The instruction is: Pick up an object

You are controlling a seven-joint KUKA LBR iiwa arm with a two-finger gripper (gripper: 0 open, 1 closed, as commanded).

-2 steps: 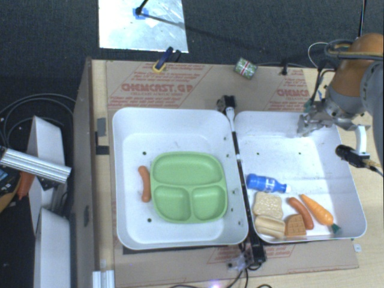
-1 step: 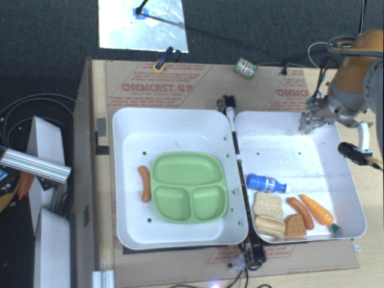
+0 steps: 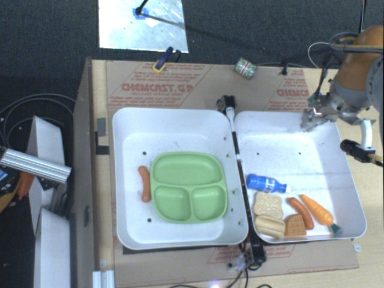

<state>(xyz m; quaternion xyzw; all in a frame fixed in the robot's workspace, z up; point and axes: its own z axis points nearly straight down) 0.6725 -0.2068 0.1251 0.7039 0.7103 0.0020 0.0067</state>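
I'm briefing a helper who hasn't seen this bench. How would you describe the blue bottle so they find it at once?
Start at the right-hand white bin, the one on the arm's side. Go to the cluster of toy food in its near corner; the blue bottle lies on its side at the cluster's far edge, just above the cracker. It is the only blue item there; its neighbours are tan or orange.
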